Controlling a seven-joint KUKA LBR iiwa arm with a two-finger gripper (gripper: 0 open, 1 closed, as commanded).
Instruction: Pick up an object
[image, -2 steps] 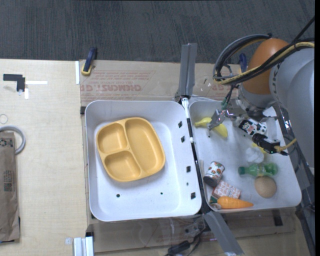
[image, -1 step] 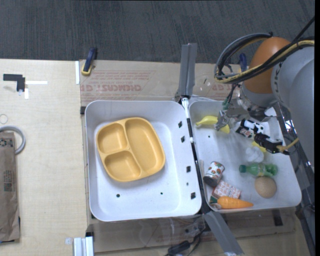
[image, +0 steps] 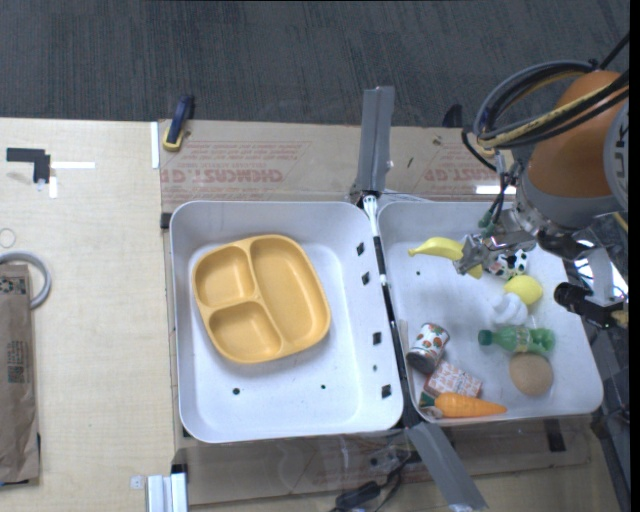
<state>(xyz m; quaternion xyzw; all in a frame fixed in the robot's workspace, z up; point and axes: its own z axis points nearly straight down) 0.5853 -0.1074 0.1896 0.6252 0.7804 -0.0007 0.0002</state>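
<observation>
Two shallow white bins sit side by side on a pale wooden bench, seen from above at a slant. The left bin (image: 190, 330) holds one thing: a yellow plate with three compartments (image: 261, 297).

The right bin (image: 580, 400) holds about eight small items. There is one banana (image: 436, 247) near the top, one lemon (image: 523, 290), one small black-and-white ball (image: 516, 264), one green bottle (image: 518, 339) lying on its side, one brown round item (image: 531, 375), one small printed can (image: 429, 346) lying tilted, one red-and-white packet (image: 455, 381) and one carrot (image: 470, 406) along the near edge.

The arm reaches in from the right — its gripper (image: 484, 252) is low over the top of the right bin, just beside the banana's right end and the ball. Whether it is clamped or spread cannot be told, and nothing is clearly held.

Behind the bins lies a strip of brown cardboard (image: 270, 165), then dark grey carpet (image: 250, 50). A brown paper bag (image: 17, 370) lies at the bench's left edge.
</observation>
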